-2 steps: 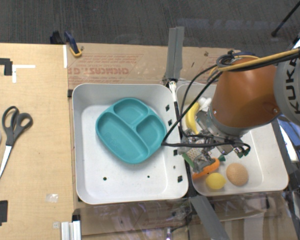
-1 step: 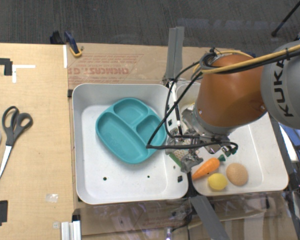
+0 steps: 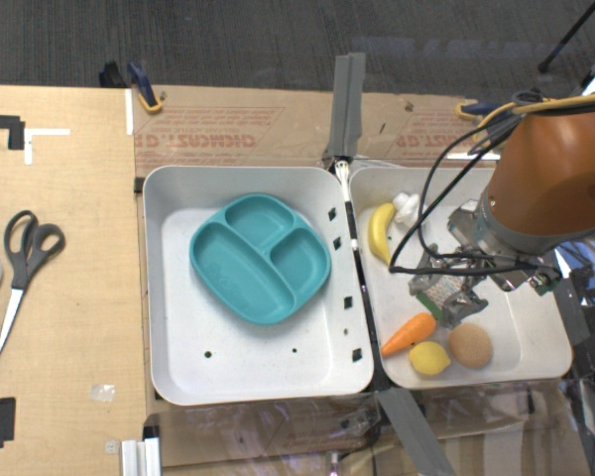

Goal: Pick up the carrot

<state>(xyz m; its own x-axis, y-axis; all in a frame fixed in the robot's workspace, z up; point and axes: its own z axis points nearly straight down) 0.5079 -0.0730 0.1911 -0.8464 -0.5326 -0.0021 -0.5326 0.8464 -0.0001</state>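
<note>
Orange and tapered, so easy to spot: looking at a small orange carrot [image 3: 409,333] in the shallow white right-hand bin [image 3: 524,327], down near the front-left corner, lying on a slant with the thin tip toward the divider wall. Sits just below and left of the grey metal two-finger gripper [image 3: 448,300], thick end right beside it, maybe touching, hard to call. Can't tell whether spread or pressed together under those looping black cables [image 3: 426,206], and can't see anything pinched either. For a clean grab, probably best to shift slightly left and toward the front, centre over the fat half, turn to close across the width, then drop straight. Watch the round yellow lemon [image 3: 429,358] and the tan potato-like lump [image 3: 469,346] crowding that end, easy to nudge instead.
</note>
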